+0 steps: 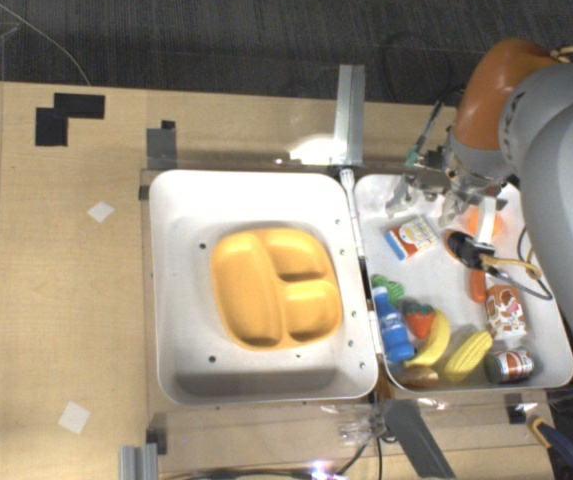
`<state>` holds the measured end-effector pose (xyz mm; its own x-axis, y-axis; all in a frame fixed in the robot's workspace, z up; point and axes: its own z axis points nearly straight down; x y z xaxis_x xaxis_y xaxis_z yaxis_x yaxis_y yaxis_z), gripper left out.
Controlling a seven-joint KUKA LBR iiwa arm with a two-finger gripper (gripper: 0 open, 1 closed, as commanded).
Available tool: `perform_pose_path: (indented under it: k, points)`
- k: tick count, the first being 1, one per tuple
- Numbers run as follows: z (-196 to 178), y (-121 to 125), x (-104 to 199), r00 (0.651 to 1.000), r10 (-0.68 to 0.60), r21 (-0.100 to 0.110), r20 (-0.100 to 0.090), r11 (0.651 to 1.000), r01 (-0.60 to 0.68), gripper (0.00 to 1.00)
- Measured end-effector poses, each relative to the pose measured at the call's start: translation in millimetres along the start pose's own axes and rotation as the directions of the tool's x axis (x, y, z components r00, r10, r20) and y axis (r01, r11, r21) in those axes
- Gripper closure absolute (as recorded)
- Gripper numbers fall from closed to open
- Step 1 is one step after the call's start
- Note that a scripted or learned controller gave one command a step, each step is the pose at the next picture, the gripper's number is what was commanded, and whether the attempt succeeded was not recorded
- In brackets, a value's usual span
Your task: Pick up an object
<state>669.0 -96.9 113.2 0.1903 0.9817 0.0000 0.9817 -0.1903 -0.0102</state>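
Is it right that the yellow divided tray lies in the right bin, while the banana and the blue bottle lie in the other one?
Not quite. The camera view shows the yellow tray in the left bin; the banana and blue bottle lie in the right bin.

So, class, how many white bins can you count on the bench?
2. The left bin holds a yellow divided tray. The right bin holds the small items, including a banana. The arm covers part of the right bin.
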Motion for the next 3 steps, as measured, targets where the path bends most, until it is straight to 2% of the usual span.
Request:
perform_pose_path:
  k: [1,2,3]
  points:
    - [25.8,-34.0,-33.3,0.986,0.169,-0.018,-0.003,0.985,-0.169,0.00]
    - [12.3,-31.7,-32.1,0.986,0.164,-0.025,-0.004,0.986,-0.164,1.00]
    - [0.6,-30.4,-30.7,0.987,0.159,-0.029,-0.005,0.987,-0.159,1.00]
